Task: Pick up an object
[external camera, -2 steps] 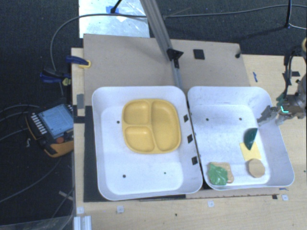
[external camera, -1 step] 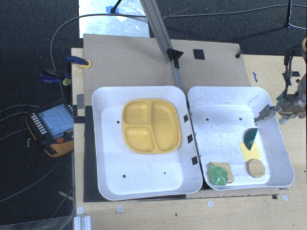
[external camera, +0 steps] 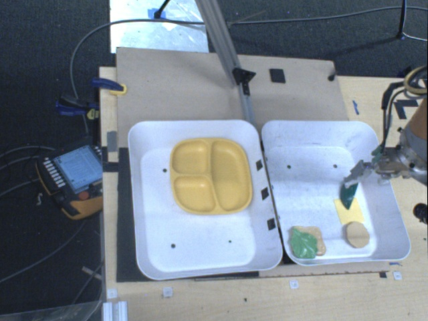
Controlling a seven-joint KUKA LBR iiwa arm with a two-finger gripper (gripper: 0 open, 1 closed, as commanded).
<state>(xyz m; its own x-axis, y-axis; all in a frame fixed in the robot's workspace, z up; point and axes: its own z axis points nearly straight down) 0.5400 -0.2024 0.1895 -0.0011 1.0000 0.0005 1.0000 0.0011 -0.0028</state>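
Reaching in from three o'clock, end effector (external camera: pixel 354 179) is hovering over the right bin (external camera: pixel 314 142), seemingly gripping a teal object (external camera: pixel 349 194) above yellow card (external camera: pixel 350 212).

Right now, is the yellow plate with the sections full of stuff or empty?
Empty. The yellow plate sits in the left bin, and all three of its sections show only bare yellow surface.

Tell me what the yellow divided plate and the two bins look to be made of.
Yellow divided plate: probably molded plastic, with a smooth matte surface, rounded dividers and a uniform color. Left bin and right bin: likely thin formed plastic, white and slightly glossy, with rounded corners and scuffed, speckled floors.
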